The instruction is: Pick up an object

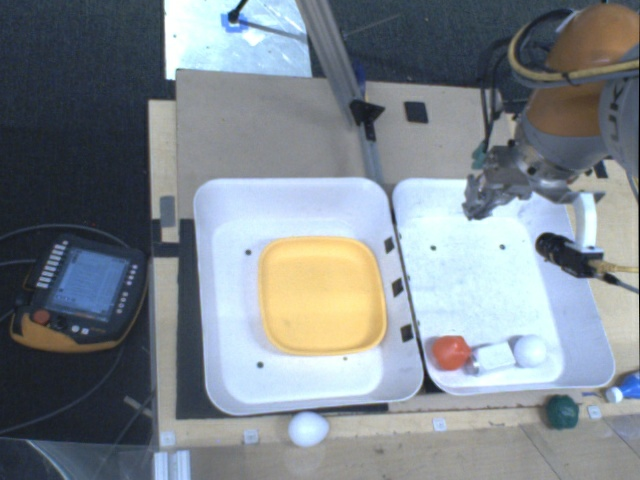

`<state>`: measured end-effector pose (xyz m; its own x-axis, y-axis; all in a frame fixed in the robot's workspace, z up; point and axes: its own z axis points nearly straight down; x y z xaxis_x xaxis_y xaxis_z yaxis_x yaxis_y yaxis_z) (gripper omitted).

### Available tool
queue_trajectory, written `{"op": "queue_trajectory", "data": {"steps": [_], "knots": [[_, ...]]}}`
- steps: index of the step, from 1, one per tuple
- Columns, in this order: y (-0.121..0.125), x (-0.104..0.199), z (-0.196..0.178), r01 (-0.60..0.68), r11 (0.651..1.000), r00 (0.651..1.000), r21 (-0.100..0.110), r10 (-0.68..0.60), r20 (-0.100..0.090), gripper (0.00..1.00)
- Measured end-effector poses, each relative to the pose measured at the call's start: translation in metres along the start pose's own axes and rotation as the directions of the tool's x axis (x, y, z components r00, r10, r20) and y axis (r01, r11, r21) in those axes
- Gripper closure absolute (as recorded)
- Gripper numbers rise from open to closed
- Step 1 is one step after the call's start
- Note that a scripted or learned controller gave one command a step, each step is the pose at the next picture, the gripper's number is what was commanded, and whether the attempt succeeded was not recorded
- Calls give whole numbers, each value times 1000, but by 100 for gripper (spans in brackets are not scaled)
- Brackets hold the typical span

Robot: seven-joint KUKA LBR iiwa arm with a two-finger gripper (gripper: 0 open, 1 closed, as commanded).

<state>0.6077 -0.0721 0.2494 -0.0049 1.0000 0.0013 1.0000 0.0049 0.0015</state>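
While hanging above the far corner of the right bin (480, 288), sits well apart from every candidate: gripper (480, 203) up near the back wall, red-orange lump (449, 351), small white block (492, 357) and white ball (530, 349) lined up along the near wall. Cannot tell from this slanted view whether spread or closed up; nothing seen held. Likely to go wrong in a few ways. Could drop straight down and close on bare bin floor. Could reach the trio and nudge rather than grip, since packed touching or nearly so, leaving little room to straddle one. Could also jam against the near wall, hard up behind them. Looks smooth and round, the ball, so prone to roll or squirt out of a pinch; seems softer and irregular, the red-orange lump, perhaps the kinder grasp; appears boxy and flat-sided, the block, but low. Elsewhere: broad yellow plate (322, 294) with rounded corners in the left bin (225, 268), glossy, shallow and probably too wide to pinch except at the rim. Outside the bins, white egg shape (308, 429) and dark green ball (562, 411) on the bench, likely beyond intended reach.
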Motion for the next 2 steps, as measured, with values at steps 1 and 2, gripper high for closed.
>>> {"op": "queue_trajectory", "data": {"steps": [1,2], "knots": [[2,46,1,0,1000,1000,1,0,0,100],[-13,96,0,0,1000,1000,1,0,0,100]]}}
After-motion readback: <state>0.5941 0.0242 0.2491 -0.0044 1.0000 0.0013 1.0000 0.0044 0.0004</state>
